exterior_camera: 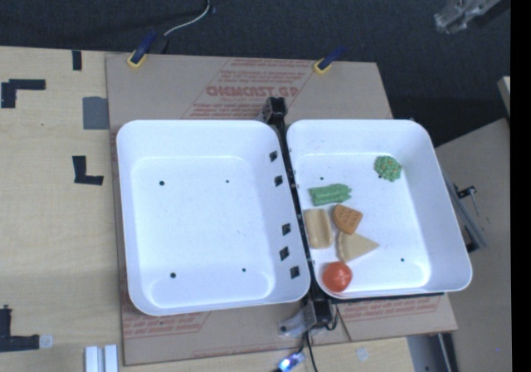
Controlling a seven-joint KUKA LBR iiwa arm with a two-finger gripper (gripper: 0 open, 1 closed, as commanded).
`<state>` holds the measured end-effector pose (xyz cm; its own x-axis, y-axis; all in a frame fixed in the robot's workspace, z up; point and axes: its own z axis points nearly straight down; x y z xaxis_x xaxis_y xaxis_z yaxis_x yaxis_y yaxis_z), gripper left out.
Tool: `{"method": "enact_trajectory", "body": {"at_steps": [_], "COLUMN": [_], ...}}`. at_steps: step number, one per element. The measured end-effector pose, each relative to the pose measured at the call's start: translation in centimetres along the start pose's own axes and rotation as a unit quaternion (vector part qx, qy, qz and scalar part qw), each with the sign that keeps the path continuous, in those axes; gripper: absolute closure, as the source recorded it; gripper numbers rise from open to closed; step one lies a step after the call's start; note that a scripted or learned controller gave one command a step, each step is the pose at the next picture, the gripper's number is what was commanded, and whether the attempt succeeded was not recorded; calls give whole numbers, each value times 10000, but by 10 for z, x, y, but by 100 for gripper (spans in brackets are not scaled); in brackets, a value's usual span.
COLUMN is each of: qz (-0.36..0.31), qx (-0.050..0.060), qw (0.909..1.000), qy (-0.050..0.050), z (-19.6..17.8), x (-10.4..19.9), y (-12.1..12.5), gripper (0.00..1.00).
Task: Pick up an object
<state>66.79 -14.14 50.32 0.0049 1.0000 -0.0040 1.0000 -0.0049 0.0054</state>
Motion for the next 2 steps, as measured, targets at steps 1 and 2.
{"method": "enact_trajectory", "body": {"at_steps": [1,2], "qz": [-58,-41], "qx": [57,116], "qw": [10000,9999], "qy": [28,28], "z": [58,204], "x": [73,109], "y": [0,-3], "gripper": [100,100]}}
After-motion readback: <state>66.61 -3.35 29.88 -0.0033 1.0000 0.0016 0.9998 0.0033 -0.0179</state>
